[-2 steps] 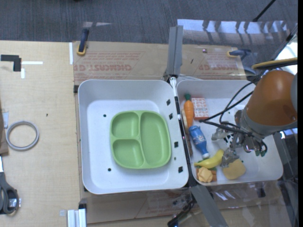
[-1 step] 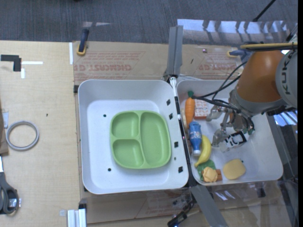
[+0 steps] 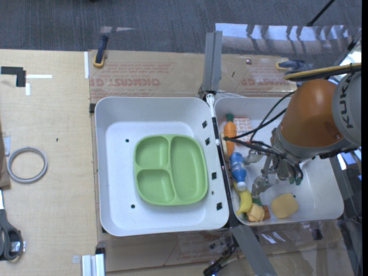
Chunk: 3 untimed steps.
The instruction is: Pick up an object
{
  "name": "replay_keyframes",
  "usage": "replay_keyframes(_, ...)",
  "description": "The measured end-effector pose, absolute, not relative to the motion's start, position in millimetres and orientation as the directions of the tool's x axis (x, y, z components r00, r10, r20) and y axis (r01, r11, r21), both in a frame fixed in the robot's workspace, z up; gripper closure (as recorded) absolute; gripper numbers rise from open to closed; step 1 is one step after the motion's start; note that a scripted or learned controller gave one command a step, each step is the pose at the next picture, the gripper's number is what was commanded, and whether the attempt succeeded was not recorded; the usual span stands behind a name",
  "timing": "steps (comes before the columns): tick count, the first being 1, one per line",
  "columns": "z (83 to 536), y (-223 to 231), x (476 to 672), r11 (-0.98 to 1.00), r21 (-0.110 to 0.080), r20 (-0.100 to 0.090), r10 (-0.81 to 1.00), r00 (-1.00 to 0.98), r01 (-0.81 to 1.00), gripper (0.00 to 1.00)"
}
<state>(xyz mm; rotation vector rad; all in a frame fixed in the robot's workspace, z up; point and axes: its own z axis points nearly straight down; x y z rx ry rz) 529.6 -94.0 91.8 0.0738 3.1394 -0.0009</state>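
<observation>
Arm: we see the grey arm (image 3: 345,111) reaching in from the right, over the right bin (image 3: 322,209), its orange band (image 3: 310,115) bulking large above the wrist.
Wrist: we read the wrist as pointing down and toward the left half of the right bin, with dark cables looping from it toward the divider.
Gripper: the gripper (image 3: 260,187) hangs low in the right bin, just right of the row of small items along the bin's left wall.
Jaws: we cannot tell whether they stand apart or together; the metal parts blur into each other, and we see nothing between them.
Objects to pick: we count an orange carrot-like toy (image 3: 230,129) at the top of the row, a blue bottle (image 3: 238,168) below it, a yellow banana (image 3: 245,202) lower still, a small tan piece (image 3: 256,213) at the bottom corner, and a round yellow lump (image 3: 284,206) just right of that.
Nearest to the gripper: the banana and the blue bottle lie just beside the fingers; whether any of them touch we cannot make out.
Left bin: the left bin (image 3: 109,171) holds a green divided plate (image 3: 171,169), lying flat near its middle.
Bench: a grey ring (image 3: 26,164) rests on the wooden surface (image 3: 46,119) well left of both bins.
</observation>
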Motion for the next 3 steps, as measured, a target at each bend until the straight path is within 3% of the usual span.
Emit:
replay_keyframes(1, 93, -167, 594.9, 0.969, 0.000, -0.005, 0.249, -0.969, 0.249, 0.00)
replay_keyframes(2, 92, -212, 549.1, 0.909, 0.001, -0.003, 0.417, -0.909, 0.417, 0.00)
replay_keyframes(3, 102, -160, 614.6, 0.849, 0.002, -0.005, 0.529, -0.849, 0.529, 0.00)
